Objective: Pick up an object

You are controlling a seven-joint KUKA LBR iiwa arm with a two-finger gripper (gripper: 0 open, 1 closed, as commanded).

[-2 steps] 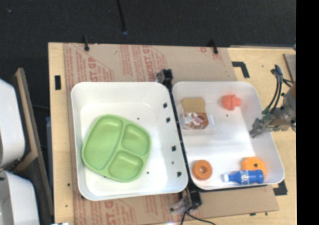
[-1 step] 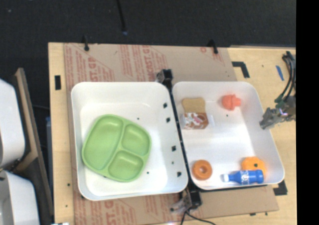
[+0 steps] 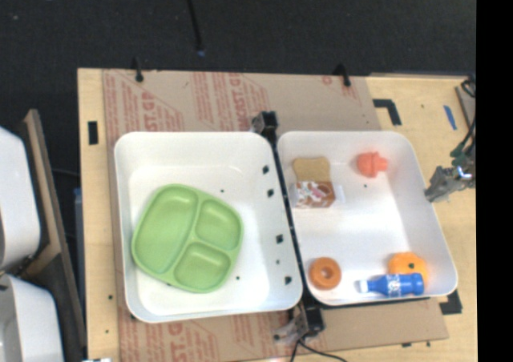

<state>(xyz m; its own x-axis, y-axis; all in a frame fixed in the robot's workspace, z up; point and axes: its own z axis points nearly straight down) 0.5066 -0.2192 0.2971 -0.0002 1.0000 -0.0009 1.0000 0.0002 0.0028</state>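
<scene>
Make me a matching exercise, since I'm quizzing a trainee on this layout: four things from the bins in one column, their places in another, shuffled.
Things:
1. green divided plate
2. blue bottle
3. small pink-orange piece
4. orange ring

Places:
A. right bin, far right corner
B. left bin
C. right bin, near edge on the right, just below an orange object
D. right bin, near left corner

Pairs: 1-B, 2-C, 3-A, 4-D
</scene>
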